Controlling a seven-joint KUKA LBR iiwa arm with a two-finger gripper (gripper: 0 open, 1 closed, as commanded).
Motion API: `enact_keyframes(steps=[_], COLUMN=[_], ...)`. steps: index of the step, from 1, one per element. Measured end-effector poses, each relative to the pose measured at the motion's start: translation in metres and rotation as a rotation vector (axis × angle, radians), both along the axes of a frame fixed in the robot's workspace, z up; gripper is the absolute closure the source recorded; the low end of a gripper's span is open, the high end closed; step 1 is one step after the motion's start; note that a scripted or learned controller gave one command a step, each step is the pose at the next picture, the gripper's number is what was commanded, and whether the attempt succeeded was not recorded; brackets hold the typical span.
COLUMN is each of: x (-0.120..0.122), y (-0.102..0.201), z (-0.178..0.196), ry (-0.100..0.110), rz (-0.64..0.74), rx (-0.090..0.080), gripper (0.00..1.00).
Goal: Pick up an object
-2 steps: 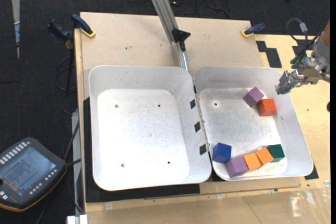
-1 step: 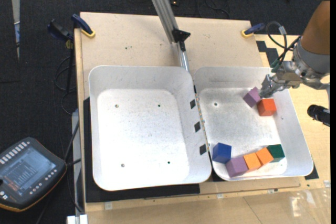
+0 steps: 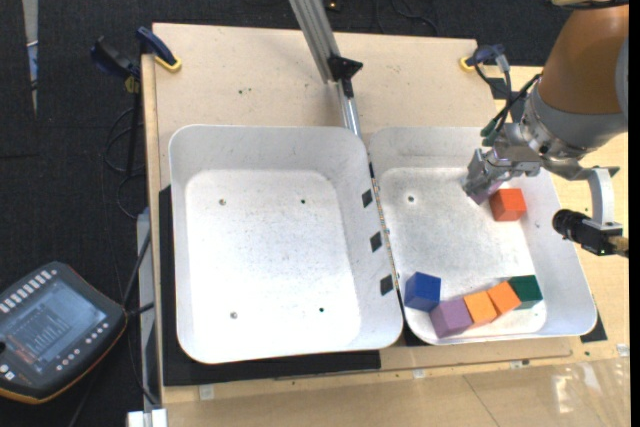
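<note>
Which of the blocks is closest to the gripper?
The lone orange block, right beside the gripper. The blue, purple, second orange and green blocks sit along the bin's near edge.

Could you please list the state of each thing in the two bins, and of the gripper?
Gripper: low in the right bin, beside the lone orange cube.
Lone orange cube: resting on the bin floor, not lifted.
Blue cube: resting, near the front rim.
Purple cube: resting, touching the next orange cube.
Orange cube: resting in the row.
Green cube: resting at the row's end.
</note>
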State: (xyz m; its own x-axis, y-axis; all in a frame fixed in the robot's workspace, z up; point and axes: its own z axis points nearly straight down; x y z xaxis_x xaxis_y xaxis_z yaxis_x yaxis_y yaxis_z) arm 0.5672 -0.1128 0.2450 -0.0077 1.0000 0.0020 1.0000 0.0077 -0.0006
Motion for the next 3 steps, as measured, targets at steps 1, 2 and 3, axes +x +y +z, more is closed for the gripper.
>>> enact_keyframes(steps=[1, 2, 3], x=[-0.011, -0.009, -0.017], y=[0.054, 0.109, 0.157], z=[-0.012, -0.008, -0.018], ry=[0.002, -0.001, 0.001], rz=[0.000, 0.001, 0.001], rx=[0.000, 0.000, 0.000], gripper=[1.00, 1.00, 1.00])
